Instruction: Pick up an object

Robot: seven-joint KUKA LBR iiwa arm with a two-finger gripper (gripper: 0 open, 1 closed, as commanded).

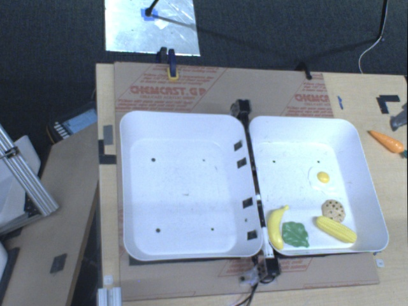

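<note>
Holding in right bin (pixel 357 171): banana (pixel 276 227), green leaf (pixel 295 234), corn cob (pixel 336 229), cookie (pixel 333 209), fried egg (pixel 322 177)
Bench (pixel 357 101): carrot (pixel 387 141)
Gripper (pixel 400 118): finger state cannot be told

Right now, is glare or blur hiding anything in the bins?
Camera view: soft overall, slightly grainy. The right bin floor is bright, so the fried egg white nearly washes out. Banana, green leaf, cookie and corn stay readable. Strong glare sits on the foil sheet.
</note>
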